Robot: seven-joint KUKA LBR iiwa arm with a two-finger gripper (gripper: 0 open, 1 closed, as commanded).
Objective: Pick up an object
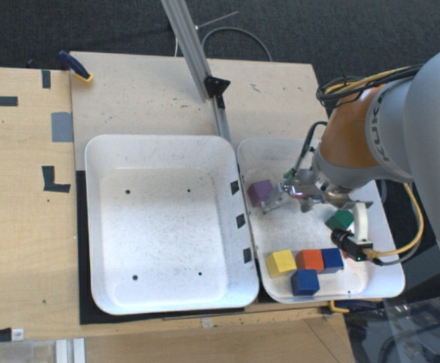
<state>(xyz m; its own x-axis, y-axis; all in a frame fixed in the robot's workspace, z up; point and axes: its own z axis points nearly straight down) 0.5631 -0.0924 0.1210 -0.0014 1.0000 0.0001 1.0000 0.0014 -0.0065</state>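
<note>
My gripper (288, 202) hangs low over the right bin (383, 278), near its middle. Its fingers stand apart, open, with nothing between them. A purple block (260, 192) lies just left of the left finger (270, 204), close to it or touching it. A green block (341, 219) sits to the gripper's right, partly under the wrist. Along the bin's front lie a yellow block (283, 262), an orange block (310, 259) and a blue block (331, 259), with another blue block (305, 281) in front of them.
The left bin (99, 157) stands beside the right one, their rims meeting at the middle. A slanted metal pole (193, 48) crosses the back of the bench. Cables (401, 240) loop from the arm along the right bin's right side.
</note>
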